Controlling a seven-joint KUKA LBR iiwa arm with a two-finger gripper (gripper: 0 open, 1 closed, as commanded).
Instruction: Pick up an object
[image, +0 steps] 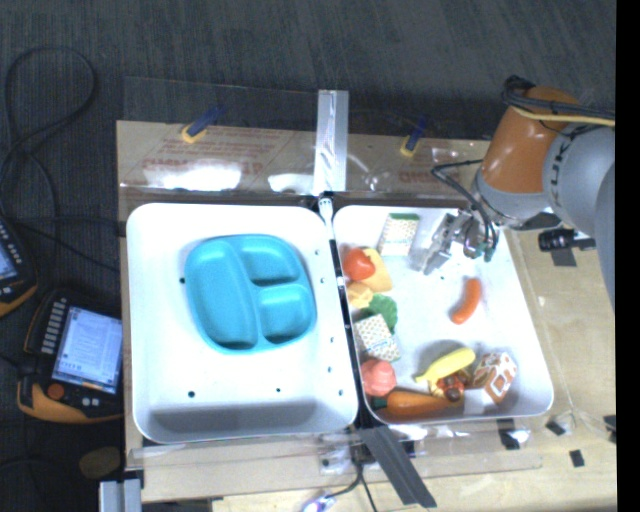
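Gripper (437, 250) hangs over the right bin (527, 330), metal fingers slightly parted, nothing between them. Below it lies a smooth orange sausage (465, 300), apart from the fingers. Glossy toy foods crowd the bin's left and bottom edges; a moulded blue divided tray (250, 290) occupies the left bin (150, 330).

Bright even overhead light, glare on the white bins (150, 330), soft shadows, slight overall blur, dim floor.

Robotics lab: bench (560, 330), teach pendant (75, 355), cables (40, 90).
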